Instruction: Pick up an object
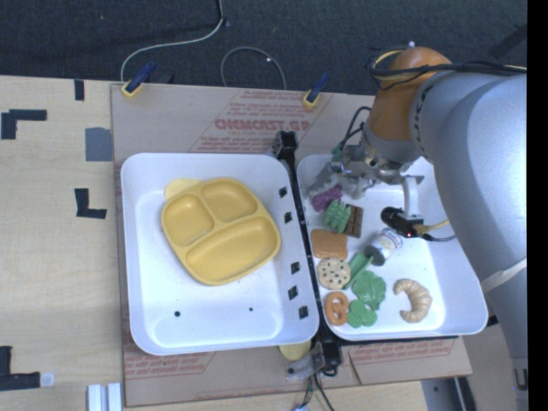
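My gripper [341,181] hangs low over the far left part of the right bin [447,268], under the orange wrist band. A small purple piece [325,200] lies right at its near side; whether they touch I cannot tell. Just in front sits a green and brown block [342,218]. Further forward lie a tan bun [330,245], a dotted cookie [333,273], a pretzel [336,306], green leafy pieces [368,288], a croissant [413,300] and a small bottle [385,245].
The left bin [141,264] holds a yellow divided plate [221,229], tilted, with a pale yellow piece [178,187] poking out behind it. A black divider [295,229] runs between the bins. The grey arm covers the right bin's far right side.
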`<move>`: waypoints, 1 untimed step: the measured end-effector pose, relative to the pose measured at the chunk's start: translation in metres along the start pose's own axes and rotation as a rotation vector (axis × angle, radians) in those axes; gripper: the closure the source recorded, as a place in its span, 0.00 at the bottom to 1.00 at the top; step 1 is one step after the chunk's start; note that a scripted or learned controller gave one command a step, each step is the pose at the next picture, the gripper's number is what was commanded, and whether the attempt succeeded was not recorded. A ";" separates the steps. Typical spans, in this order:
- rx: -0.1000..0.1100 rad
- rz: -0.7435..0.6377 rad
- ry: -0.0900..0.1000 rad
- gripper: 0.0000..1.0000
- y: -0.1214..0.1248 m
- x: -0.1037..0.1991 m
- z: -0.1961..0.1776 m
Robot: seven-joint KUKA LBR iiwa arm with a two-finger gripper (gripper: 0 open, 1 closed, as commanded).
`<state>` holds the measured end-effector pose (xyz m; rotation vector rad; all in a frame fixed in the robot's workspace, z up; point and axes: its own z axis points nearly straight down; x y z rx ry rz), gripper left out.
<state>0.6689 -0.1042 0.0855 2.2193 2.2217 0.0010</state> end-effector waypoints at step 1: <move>0.000 -0.001 -0.001 1.00 0.000 0.000 -0.010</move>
